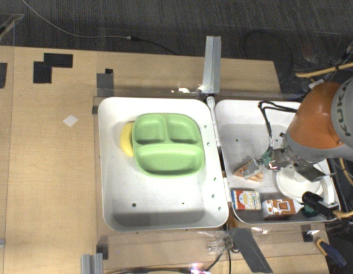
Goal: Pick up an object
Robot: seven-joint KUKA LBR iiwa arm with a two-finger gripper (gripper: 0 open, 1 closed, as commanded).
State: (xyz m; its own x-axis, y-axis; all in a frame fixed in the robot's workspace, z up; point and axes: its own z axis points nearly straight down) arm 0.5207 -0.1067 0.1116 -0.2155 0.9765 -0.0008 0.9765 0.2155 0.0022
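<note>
My gripper [266, 162] hangs in the right bin [244, 114], right of frame centre, over a crinkly packet [248, 171]. How the gripper stands, I cannot tell. The packet looks light, soft and slippery; I'd pinch it across its middle, gently.

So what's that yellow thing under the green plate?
A yellow object pokes out from beneath the left edge of the green divided plate. The plate covers most of it, so I can't tell what it is.
</note>
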